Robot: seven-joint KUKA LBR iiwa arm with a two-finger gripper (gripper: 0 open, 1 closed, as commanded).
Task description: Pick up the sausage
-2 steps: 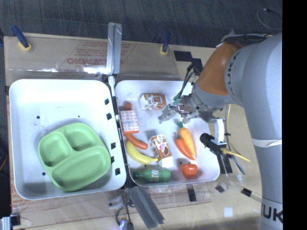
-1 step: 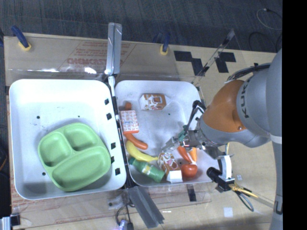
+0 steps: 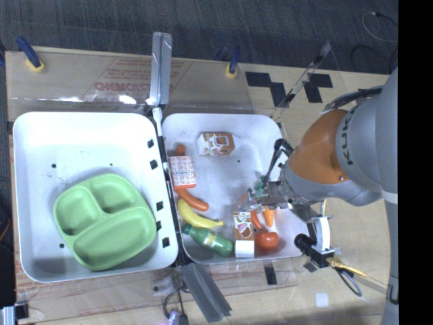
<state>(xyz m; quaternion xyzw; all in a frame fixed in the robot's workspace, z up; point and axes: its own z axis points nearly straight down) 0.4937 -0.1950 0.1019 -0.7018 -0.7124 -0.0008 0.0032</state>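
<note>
Glossy green bottle beside curved banana, slim orange sausage

Orange-red sausage, yellow banana, green bottle, red tomato (glossy), pale green tray, white bins.

A green divided plate lies in the left white bin, far to the left of the pincer. In the right white bin, a small brown-and-white carton sits above and left of the pincer, and a red-and-white packet lies well to its left. A yellow banana and a green bottle rest below-left of it. A red tomato sits just below it, beside another small carton and a white block.
</note>
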